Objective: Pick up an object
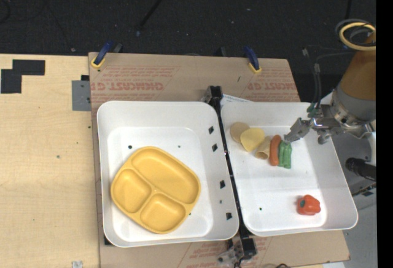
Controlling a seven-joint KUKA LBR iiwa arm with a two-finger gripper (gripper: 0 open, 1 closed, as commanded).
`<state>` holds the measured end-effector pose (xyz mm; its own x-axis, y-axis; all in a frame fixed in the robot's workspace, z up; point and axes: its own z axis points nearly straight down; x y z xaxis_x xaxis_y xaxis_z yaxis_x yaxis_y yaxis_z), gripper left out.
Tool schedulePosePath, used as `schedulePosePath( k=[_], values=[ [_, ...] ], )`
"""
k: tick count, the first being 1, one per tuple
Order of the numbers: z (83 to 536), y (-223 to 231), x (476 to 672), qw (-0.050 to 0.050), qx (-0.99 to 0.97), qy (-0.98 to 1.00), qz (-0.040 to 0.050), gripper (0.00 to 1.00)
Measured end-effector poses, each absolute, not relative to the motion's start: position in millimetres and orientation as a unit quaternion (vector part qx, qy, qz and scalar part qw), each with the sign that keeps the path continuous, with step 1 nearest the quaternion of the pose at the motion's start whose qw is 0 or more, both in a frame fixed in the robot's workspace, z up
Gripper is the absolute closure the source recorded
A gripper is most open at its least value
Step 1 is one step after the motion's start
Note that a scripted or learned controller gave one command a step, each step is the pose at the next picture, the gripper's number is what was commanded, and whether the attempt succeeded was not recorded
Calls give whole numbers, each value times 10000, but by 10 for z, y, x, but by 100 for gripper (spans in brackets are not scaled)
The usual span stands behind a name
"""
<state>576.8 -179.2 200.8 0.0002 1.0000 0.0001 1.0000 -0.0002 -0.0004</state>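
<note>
Yellow divided tray (pixel 155 189) sits in the left bin (pixel 123 114), blue clamps (pixel 252 59) on the cardboard (pixel 184 79) behind that bin

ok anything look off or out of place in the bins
Nothing stands out. The yellow divided tray lies flat in the left bin, turned at a slant. In the right bin, the tan pieces, orange piece and green piece huddle together near the gripper; a red pepper sits apart.
</note>
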Motion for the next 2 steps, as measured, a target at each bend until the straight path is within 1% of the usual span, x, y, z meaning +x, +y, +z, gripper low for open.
schedulePosePath(
  k=[1, 2],
  values=[
    [2108, -1796, 5767, 2, -7073, -7069, 2, 100],
    [2104, -1796, 5766, 5, -7074, -7068, 3, 0]
  ],
)
